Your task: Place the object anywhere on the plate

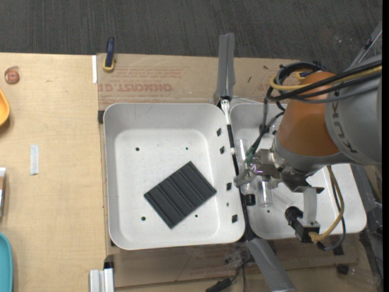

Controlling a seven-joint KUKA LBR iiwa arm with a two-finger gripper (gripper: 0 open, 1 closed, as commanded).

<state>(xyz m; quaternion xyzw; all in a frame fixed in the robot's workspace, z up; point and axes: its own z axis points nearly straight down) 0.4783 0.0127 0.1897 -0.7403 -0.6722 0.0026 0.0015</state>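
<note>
Ridged dark-grey rectangular plate (pixel 180 194), askew in left bin (pixel 121 126).

A blue-handled clamp (pixel 109 52) grips the cardboard sheet (pixel 159 78) at the frame's upper left. A small white strip (pixel 34 160) lies on the wooden desk (pixel 51 212), far left.

Two bins are sitting side by side on the bench (pixel 55 224). In the left bin (pixel 118 224) a ribbed plate (pixel 180 194) is lying turned at an angle, nearer the front right corner. The arm (pixel 316 132) is hanging over the right bin (pixel 352 218), its gripper (pixel 255 184) sitting just beside that bin's left wall, near the divide between the bins.
</note>
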